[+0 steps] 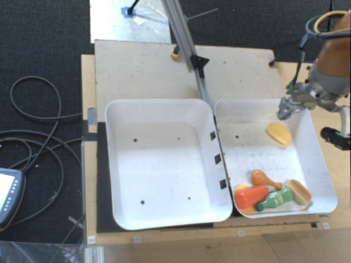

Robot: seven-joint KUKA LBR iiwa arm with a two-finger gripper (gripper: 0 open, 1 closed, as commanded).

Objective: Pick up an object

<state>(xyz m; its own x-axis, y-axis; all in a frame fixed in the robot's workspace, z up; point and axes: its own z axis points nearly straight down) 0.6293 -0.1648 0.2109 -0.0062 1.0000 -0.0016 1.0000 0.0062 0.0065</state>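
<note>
From my station I read the bench from the left: the left bin [159, 163] has nothing for me to go after, just its white floor. Past the divider, the right bin [247, 122] holds all the candidates. Near its front wall lies a cluster: an orange carrot-like piece [251, 194], a drumstick-shaped toy [264, 178] just behind it, a green bottle [276, 199] touching both, and a tan boat-shaped piece [299, 191] at the bottom right corner. Well apart from that pile, toward the back of the bin, a yellow piece [278, 133] lies alone. The gripper [287, 108] hangs just above and beside that yellow piece, near the back right of the bin, and I see nothing between its tips; whether they are spread or closed I cannot tell from this slant. As I judge it, the pick is not yet made: every object rests on the bin floor, and the descent, grasp and lift all remain.
</note>
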